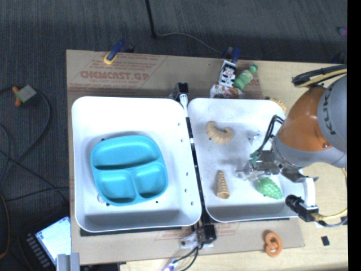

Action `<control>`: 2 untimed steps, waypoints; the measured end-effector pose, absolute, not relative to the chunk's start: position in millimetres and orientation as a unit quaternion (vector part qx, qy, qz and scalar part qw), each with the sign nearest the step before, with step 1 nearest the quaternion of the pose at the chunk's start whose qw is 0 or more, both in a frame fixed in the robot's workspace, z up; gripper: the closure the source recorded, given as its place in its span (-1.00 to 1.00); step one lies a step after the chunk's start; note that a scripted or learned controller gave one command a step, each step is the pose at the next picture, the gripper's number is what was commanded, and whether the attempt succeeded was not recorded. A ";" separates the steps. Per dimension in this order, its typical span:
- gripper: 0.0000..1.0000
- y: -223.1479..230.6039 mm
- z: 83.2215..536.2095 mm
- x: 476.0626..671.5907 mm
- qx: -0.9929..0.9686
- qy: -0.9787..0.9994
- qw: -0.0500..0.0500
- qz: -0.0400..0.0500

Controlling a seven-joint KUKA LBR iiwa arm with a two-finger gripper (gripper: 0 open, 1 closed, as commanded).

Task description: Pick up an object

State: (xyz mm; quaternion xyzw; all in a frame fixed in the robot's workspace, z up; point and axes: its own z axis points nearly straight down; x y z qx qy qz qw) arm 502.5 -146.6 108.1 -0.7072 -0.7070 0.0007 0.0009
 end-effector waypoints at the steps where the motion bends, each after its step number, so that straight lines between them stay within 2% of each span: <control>1: -1.00 -146.5 108.0 502.4 -0.707 -0.707 0.001 0.001; 2: 1.00 -146.5 117.5 502.6 -0.707 -0.707 0.001 0.001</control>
